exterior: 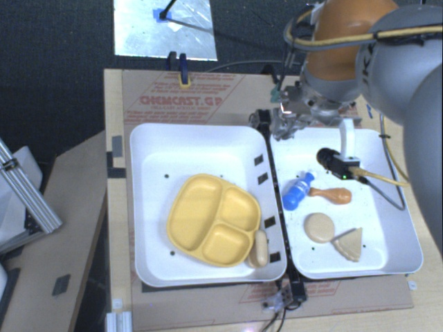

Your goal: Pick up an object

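Note:
The right bin (394,220) holds a small blue bottle (295,191) lying near the divider. Beside it lies an orange-brown drumstick toy (332,195). Nearer the front are a round beige cookie (319,227) and a tan wedge-shaped slice (348,243). In the left bin (156,158) lies a yellow divided plate (213,218) with a tan bread roll (259,248) against its right side. My gripper (286,122) hangs over the back left corner of the right bin, well behind the bottle and above the divider's far end. Nothing shows in its grasp.
A black unit (335,162) on a cable reaches from the wrist over the right bin's back half, just behind the drumstick. The arm's grey and orange body (346,26) covers the back right. A black-clipped divider (273,199) separates the bins.

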